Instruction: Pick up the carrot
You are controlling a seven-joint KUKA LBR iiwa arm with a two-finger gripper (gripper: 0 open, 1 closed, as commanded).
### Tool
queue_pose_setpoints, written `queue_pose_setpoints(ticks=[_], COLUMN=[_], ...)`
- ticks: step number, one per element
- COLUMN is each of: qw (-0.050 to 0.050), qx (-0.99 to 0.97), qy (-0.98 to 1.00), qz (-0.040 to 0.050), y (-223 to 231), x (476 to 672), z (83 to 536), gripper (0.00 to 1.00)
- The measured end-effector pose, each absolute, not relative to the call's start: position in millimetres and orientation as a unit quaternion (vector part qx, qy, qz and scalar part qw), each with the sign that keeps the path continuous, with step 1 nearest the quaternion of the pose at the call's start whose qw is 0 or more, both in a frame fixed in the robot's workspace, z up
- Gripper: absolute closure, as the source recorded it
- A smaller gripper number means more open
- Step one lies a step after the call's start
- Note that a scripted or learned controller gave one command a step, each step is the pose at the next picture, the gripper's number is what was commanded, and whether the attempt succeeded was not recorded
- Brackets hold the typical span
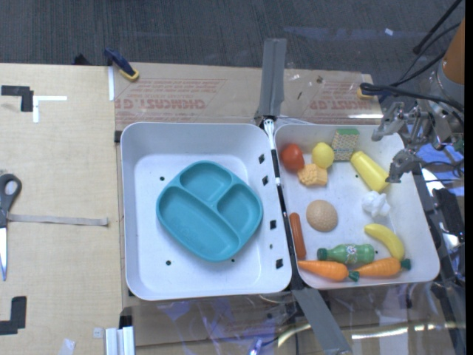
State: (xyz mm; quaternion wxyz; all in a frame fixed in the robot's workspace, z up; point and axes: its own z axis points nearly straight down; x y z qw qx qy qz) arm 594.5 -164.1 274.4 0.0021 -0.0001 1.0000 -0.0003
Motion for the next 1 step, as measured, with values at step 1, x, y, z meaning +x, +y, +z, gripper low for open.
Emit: queue_pose_setpoints(ticks=[1], qw=[0.002], qx=[0.018], qy=[1.000], qz=[-0.0003], y=[-117.9], x=[563.6], z=[159.5], gripper=[0.00])
